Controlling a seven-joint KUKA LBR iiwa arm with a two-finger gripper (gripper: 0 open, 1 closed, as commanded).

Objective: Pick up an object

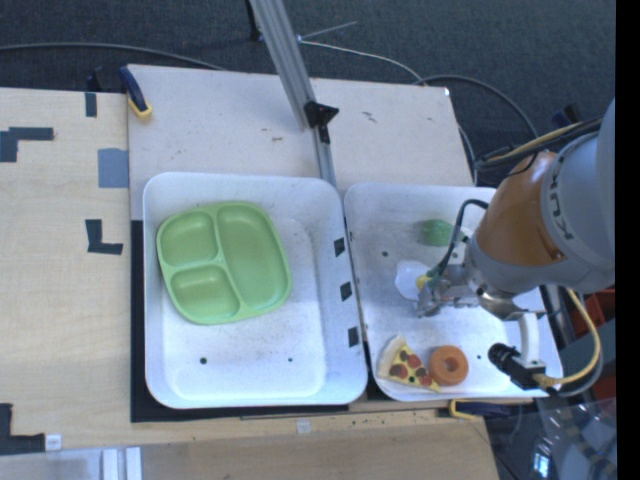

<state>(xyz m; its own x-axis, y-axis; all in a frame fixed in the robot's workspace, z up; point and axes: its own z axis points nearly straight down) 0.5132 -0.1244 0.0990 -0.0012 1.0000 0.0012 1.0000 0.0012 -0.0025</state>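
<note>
In the right bin (pixel 372 218) lie a small green object (pixel 435 232), a pale white object (pixel 409 277), a toy pizza slice (pixel 405 365) and an orange donut-shaped toy (pixel 449 365). My gripper (pixel 430 298) hangs low over the middle of that bin, right beside the white object and just below the green one. The arm's grey body and orange band (pixel 520 218) reach in from the right. The toy pizza slice and donut sit near the bin's front edge, apart from the gripper.
The left bin (pixel 165 368) holds a green divided plate (pixel 222 261). A metal pole (pixel 285 48) slants down from the top to the gap between the bins. Cables trail at the right of the bench.
</note>
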